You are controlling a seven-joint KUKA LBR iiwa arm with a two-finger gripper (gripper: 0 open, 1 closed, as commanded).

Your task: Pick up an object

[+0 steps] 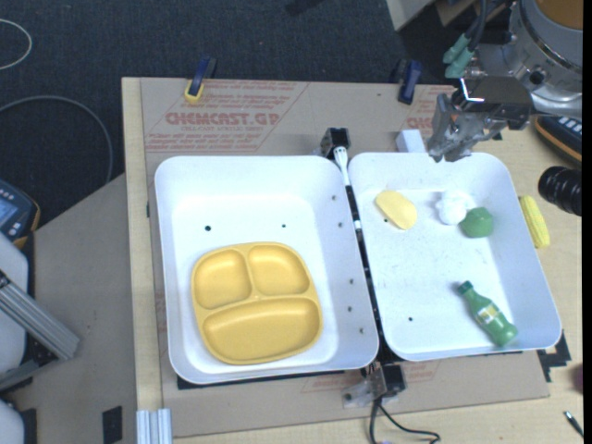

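White right bin [527,276] holds the pickable items: yellow oval piece [397,209] near its far left, white ball [451,207] touching a green round piece [477,222], and a green bottle [487,314] lying toward the near right. Gripper [452,148] hangs over the bin's far rim, pointing down from the arm at upper right, nothing seen between its fingers; how far apart they are, can't tell. Left bin [176,248] holds a yellow divided plate [256,300]; cardboard [231,118] behind reads "CHEMCAST GP" in red.
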